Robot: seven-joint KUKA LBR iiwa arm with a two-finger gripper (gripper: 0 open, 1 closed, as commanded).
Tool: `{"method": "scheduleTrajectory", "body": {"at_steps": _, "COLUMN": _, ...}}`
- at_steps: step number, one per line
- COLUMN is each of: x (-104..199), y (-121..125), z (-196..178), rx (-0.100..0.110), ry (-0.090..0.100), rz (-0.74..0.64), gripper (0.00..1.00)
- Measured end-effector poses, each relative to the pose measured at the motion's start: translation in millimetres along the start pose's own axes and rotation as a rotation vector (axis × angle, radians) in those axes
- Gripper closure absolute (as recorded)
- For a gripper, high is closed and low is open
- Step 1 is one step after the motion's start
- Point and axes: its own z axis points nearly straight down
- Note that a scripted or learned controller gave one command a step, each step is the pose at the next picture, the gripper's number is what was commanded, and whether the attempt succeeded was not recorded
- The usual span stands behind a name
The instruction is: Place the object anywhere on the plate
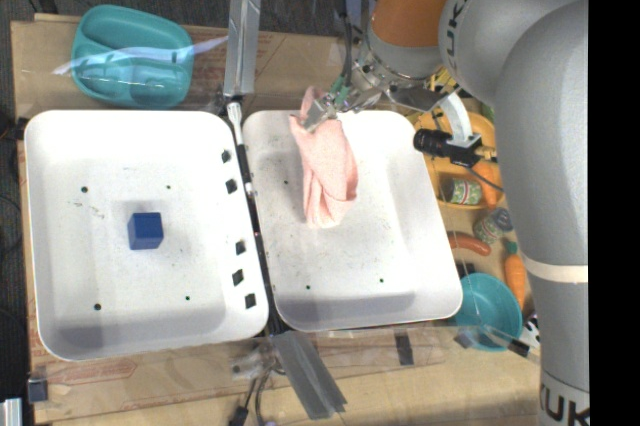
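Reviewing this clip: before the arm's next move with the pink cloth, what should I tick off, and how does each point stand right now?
1. Grip: the pink cloth has its top corner pinched between the fingers of the gripper - ok.
2. Lift: the cloth's lower end looks to rest on the floor of the right bin, so it is not clear of it - not ok.
3. Target: no plate can be picked out for certain; a teal dish sits beyond the right bin's near right corner - cannot tell.
4. Left bin: holds a blue cube, well apart from the cloth - ok.
5. Divider between the bins: cloth hangs clear of it - ok.
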Motion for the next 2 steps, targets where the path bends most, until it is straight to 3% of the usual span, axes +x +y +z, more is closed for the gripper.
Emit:
{"method": "scheduleTrajectory", "body": {"at_steps": 1, "x": 110.8, "y": 41.7, "z": -76.5, "rx": -0.003, "ry": -0.001, "rz": 0.111, "gripper": 1.00}}
{"method": "scheduleTrajectory", "body": {"at_steps": 2, "x": 178.2, "y": 61.2, "z": -20.7, "rx": 0.001, "ry": 0.000, "rz": 0.176, "gripper": 1.00}}
